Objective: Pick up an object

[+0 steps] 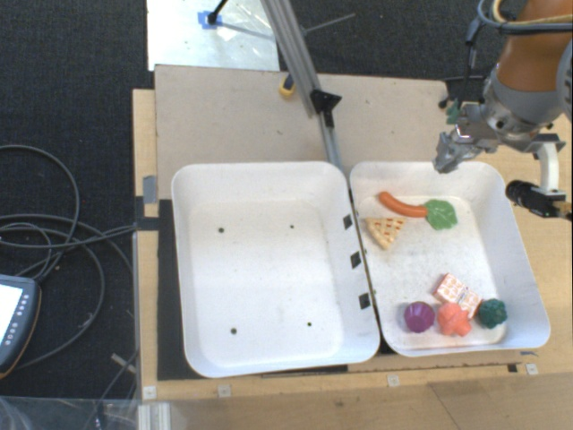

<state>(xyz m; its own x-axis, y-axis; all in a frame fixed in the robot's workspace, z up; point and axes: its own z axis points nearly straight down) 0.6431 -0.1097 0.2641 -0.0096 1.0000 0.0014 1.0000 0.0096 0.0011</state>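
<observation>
Carrot [402, 205], the largest toy, lies in the right bin [524, 249] near the far wall, its green top pointing right. Just below it is a waffle wedge [386, 231]. Clustered in the near right corner, touching or nearly so, are a pink-and-white block [450, 288], an orange piece [454, 319], a purple ball [418, 316] and a dark green piece [491, 312].

Recommended target: the carrot, which has free space on both long sides. Align the jaws [447, 160] across its narrow width, then descend vertically. Avoid the corner cluster.

The jaws hover above the bin's far rim, carrying nothing visible. Their opening cannot be determined.
</observation>
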